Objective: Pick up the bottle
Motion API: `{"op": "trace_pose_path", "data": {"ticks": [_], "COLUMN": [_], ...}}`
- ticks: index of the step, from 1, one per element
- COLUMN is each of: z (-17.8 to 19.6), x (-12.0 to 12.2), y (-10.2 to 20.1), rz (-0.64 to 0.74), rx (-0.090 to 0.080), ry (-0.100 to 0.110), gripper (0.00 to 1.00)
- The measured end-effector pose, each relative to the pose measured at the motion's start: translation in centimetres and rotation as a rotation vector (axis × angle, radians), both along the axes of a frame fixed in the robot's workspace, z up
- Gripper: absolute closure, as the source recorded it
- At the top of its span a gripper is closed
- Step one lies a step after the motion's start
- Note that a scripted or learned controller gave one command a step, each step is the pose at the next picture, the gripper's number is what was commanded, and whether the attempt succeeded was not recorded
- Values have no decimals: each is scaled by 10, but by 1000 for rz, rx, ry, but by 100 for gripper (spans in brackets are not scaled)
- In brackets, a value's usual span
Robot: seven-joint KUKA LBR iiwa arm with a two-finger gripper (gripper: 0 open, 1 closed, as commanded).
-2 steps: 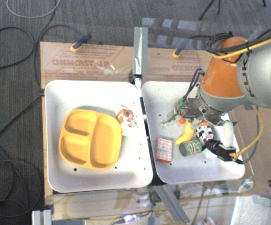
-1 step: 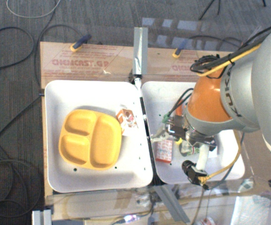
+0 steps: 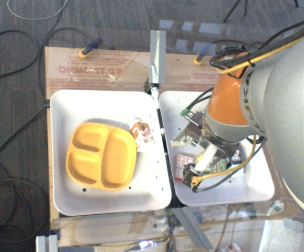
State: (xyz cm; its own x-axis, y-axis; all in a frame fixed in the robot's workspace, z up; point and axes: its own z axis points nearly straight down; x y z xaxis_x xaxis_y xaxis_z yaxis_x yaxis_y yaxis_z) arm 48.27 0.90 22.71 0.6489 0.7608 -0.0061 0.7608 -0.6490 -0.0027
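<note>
The arm's orange band (image 3: pixel 228 101) hangs over the right bin (image 3: pixel 257 188), and the wrist covers most of the bin's middle. The gripper (image 3: pixel 192 133) points down toward the bin's left half, with its tips hidden among grey metal parts. A small green and white thing (image 3: pixel 222 165) peeks out below the wrist. It may be the bottle, but too little of it shows to tell. A pink and red packet (image 3: pixel 182 165) lies flat on the bin floor just left of the gripper.
The left bin (image 3: pixel 62 193) holds a yellow divided plate (image 3: pixel 102 155) and a small brown and white packet (image 3: pixel 143 133) at the plate's upper right. A ridge (image 3: pixel 164 156) separates the bins. Cardboard (image 3: pixel 88 67) lies behind them.
</note>
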Motion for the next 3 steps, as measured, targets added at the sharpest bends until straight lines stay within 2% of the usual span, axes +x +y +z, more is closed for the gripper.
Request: {"op": "trace_pose_path", "data": {"ticks": [1, 2, 3], "z": [-45, -45, -89], "x": [-1, 0, 18], "y": [54, 16, 52], "rz": [491, 785, 871], "rx": [5, 7, -15], "ry": [3, 1, -10], "gripper": [0, 0, 0]}}
